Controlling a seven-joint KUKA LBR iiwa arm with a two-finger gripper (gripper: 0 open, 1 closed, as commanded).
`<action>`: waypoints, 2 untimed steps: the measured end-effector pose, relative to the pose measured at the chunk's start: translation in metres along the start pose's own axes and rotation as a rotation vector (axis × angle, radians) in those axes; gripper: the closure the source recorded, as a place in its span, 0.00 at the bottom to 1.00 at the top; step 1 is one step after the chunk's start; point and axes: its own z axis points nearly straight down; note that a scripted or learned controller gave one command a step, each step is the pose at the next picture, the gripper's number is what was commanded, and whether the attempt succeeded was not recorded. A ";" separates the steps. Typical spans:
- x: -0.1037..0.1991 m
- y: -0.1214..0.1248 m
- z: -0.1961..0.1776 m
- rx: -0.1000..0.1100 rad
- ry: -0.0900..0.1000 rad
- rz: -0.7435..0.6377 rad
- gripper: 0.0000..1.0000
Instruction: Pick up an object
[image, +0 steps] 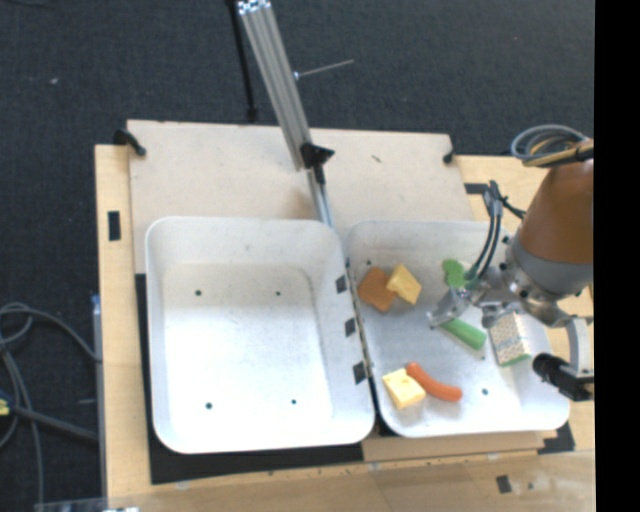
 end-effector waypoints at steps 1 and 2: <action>-0.004 0.008 0.057 0.001 0.000 0.001 0.00; -0.005 0.008 0.100 -0.001 -0.001 0.001 0.00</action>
